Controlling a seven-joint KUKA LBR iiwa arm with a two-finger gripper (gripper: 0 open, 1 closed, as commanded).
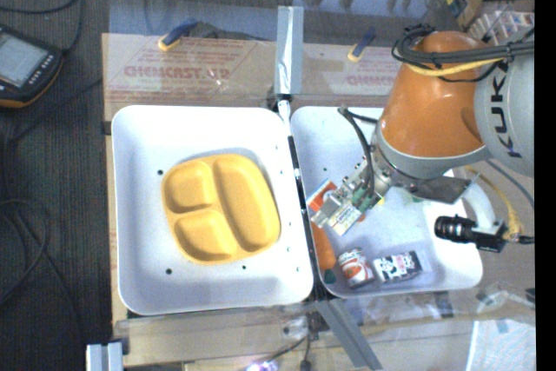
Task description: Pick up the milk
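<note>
The milk (333, 208) is a small white carton with orange and green print. It lies tilted in the left part of the right bin (323, 130), close to the wall between the two bins. My gripper (360, 190) hangs under the orange wrist band, right at the carton's upper right end and touching or nearly touching it. The wrist hides the point where they meet.
An orange carrot-like piece (323, 251), a small red and white can (352, 267) and a dark packet (399, 265) lie along the right bin's front edge. The left bin (139, 143) bears a yellow divided tray (222, 207). A black camera unit (458, 228) juts out at the right.
</note>
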